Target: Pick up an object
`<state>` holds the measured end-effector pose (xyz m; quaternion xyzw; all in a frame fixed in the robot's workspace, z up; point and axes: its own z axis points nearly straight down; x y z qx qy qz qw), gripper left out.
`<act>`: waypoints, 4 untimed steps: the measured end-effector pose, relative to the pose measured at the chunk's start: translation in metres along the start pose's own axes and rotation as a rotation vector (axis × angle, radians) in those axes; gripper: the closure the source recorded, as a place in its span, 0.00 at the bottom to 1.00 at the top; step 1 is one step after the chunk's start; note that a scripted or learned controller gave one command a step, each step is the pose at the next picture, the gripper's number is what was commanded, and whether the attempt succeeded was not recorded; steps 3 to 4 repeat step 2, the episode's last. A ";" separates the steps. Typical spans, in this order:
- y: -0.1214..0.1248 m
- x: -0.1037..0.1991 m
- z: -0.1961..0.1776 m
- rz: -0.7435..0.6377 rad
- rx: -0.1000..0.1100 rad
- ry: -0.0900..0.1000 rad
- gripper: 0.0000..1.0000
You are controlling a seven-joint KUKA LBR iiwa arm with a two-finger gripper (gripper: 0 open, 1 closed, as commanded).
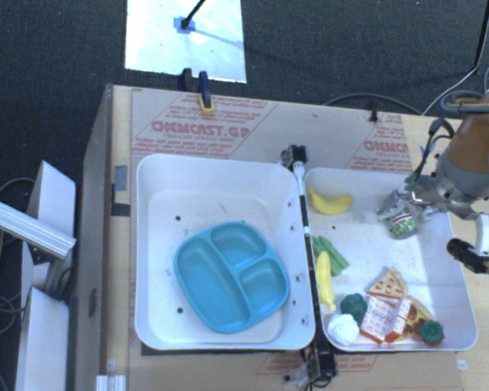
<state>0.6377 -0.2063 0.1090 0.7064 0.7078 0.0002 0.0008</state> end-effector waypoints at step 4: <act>0.007 0.000 0.013 -0.005 -0.004 -0.002 1.00</act>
